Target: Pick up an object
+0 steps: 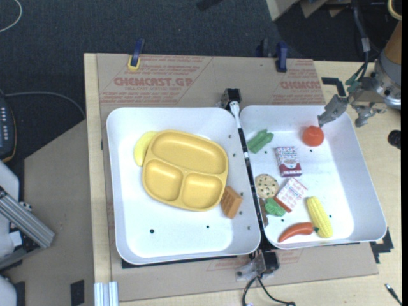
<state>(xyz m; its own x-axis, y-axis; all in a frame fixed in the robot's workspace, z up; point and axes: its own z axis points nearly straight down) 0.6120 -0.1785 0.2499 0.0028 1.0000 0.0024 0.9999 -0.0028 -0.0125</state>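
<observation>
Single fixed overhead camera, slanted down over both white bins (121,171).

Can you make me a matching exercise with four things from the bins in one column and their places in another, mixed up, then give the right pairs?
Things:
1. tray
2. tomato
3. corn
4. cookie

Places:
A. right bin, near corner, beside the red chili
B. left bin, in the middle
C. right bin, far side, just below the end effector
D. right bin, close to the wall between the bins

Pairs: 1-B, 2-C, 3-A, 4-D
</observation>
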